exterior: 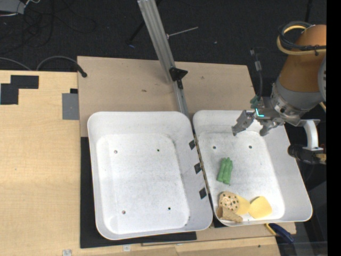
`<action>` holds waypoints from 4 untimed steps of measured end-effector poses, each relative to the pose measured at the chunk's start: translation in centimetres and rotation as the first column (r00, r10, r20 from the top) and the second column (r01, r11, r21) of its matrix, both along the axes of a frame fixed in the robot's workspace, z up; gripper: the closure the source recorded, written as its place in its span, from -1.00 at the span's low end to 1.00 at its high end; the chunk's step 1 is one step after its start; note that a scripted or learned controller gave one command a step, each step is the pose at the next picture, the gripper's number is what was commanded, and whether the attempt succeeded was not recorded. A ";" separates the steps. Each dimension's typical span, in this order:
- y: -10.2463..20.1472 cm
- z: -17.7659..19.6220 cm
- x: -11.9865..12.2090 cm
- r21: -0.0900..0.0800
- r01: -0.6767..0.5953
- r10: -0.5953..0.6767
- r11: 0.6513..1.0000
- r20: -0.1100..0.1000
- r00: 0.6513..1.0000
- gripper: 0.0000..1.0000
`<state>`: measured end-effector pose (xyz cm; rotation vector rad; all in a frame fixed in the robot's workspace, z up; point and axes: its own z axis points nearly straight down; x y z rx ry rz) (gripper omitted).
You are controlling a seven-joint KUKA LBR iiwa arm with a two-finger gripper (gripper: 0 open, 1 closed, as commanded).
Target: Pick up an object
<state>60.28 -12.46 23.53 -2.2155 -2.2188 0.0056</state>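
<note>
Fingers on the gripper point(254, 125) look spread apart to me, with nothing between them, and the whole hand hangs over the back part of the right bin point(290, 167), up near its far rim. So I judge that the step in hand is the approach: choosing a target and getting above it before I go down.

Three candidates lie in that right bin. A green piece point(225, 170) sits alone toward the middle, closer to the divider side, well apart from everything else. Down in the near corner a speckled brown lump point(229, 202) and a yellow wedge point(259, 207) lie touching or just beside each other, tight against the rim. The left bin point(104, 143) offers me nothing to go for.

I would take the green piece (it is the nearest to the gripper and has free floor all round it). It lies lengthwise roughly front to back, slightly tilted, so I would turn the wrist until the fingers close across its narrow width, not along its length. Then centre over its middle, come straight down, and stop just short of pressing into the bin floor.

The corner pair I would leave: the rim and the crowding give the fingers little room, and a closing finger could simply push one piece against the other. The green piece looks soft, so a firm squeeze should hold it.
</note>
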 end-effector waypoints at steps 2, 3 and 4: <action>0.8 -4.8 -0.3 0.000 0.003 -0.003 1.000 -0.001 1.000 -1.00; 1.4 -9.7 0.1 0.000 0.002 -0.002 1.000 -0.001 1.000 -1.00; 1.5 -14.5 0.1 -0.002 0.001 -0.001 1.000 0.005 1.000 -1.00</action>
